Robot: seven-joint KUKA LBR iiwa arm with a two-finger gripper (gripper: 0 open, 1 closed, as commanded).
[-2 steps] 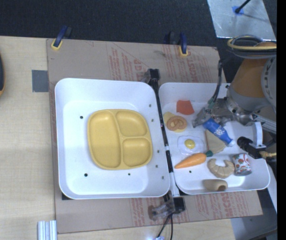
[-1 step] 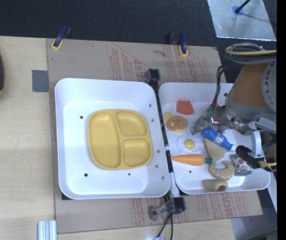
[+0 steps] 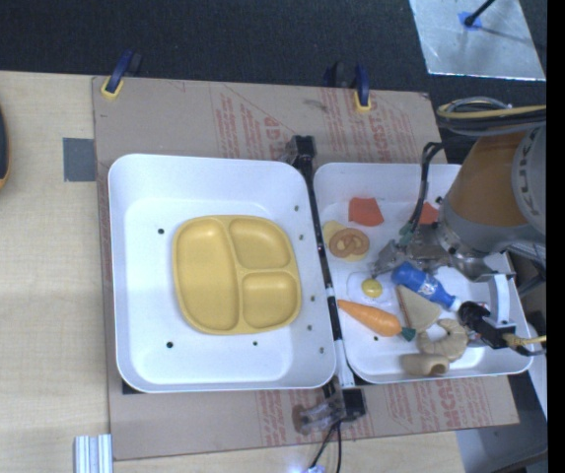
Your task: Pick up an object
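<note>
1. Because the arm [image 3: 494, 190] reaches in from the right, we find its tool [image 3: 400, 254] low over the right bin [image 3: 346, 180], close to the small things gathered there; we cannot tell whether the tool is open or closed, since its tip is dark and tangled with the clutter.
2. Since any one of these could be the thing to lift, we list them: a blue bottle [image 3: 422, 286] just beside the tool, a yellow ball [image 3: 372, 287], a carrot [image 3: 369, 316], a pretzel [image 3: 348, 242], a red block [image 3: 365, 210] and some tan pieces [image 3: 430, 348] near the front corner.
3. We judge the bottle or the ball the likeliest target, as they lie nearest the tool.
4. With the things crowded and touching, we expect a grasp could nudge neighbours or slip.
5. While the left bin [image 3: 124, 264] holds just a yellow divided plate [image 3: 235, 272], it looks meant as the drop side.
6. Both bins sit on cardboard [image 3: 213, 116] clamped to the tabletop [image 3: 35, 294], presumably so nothing shifts.
</note>
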